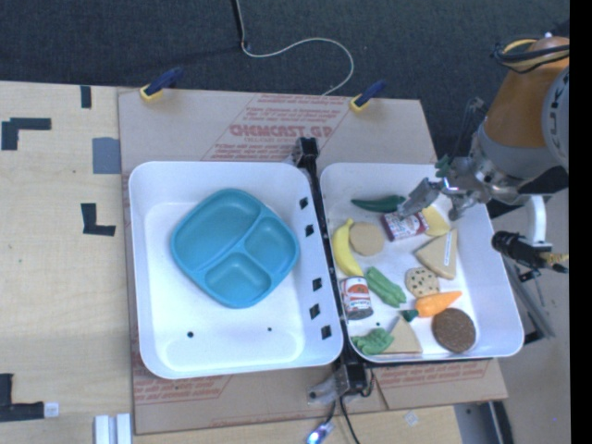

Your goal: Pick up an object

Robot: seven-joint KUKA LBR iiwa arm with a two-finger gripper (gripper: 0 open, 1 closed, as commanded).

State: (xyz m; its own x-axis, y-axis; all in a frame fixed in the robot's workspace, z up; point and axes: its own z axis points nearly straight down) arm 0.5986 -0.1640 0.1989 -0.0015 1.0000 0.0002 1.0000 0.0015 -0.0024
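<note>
Wooden table (55,248) with black tape marks, dark carpet behind it, cardboard sheet clamped under two shallow white bins. Landmark: black divider (319,248) between the bins. Left of the divider, left white bin (153,340) carries a blue plastic three-compartment plate (236,246), well apart from the divider. Right of the divider, right white bin (495,294) carries toy food: yellow plastic banana (345,248) just beside the divider, small red-labelled can (357,298) below it, dark green pepper (377,203) near the top, round tan cookie piece (367,240), green bean pod (385,286), small boxed packet with white and maroon label (404,226), cheese wedge (437,255), orange carrot (435,304), brown round patty (454,329) farthest right.

Likely target, judged: the boxed packet, right of the divider near the bin's upper middle, sitting right at the end effector (435,195). Looks light, stiff, smooth-sided, could slip; grip across its narrow sides.

Arm reaches in from the right, orange band high, wrist tilted down-left toward the packet. End effector fingers look spread, tips at the packet's top edge; nothing visibly between them, no grasp confirmed.
</note>
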